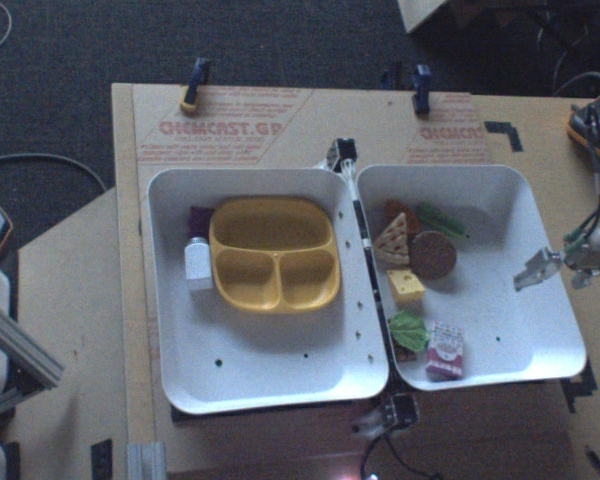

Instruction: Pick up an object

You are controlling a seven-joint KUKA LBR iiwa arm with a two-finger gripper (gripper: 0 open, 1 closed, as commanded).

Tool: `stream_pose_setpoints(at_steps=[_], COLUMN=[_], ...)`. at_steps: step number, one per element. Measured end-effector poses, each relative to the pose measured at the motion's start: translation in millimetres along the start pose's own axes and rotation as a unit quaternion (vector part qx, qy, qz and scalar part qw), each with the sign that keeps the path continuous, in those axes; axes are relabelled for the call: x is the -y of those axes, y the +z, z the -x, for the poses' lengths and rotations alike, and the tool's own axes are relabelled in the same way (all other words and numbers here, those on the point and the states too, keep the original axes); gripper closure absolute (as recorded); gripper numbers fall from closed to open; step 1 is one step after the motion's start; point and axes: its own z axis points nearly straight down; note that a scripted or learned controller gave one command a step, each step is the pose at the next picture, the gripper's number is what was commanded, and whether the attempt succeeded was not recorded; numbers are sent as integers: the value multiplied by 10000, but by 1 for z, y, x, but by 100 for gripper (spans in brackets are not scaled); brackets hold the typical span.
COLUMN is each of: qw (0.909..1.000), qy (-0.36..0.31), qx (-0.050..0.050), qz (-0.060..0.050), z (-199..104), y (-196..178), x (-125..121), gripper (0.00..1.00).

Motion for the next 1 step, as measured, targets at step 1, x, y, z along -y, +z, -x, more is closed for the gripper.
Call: stream_pose_setpoints(at_steps=[1], qw=[10000], qy=[-16], qx=[18], qz=[57], z=[0], y=[-6], x=[-3], gripper=[0])
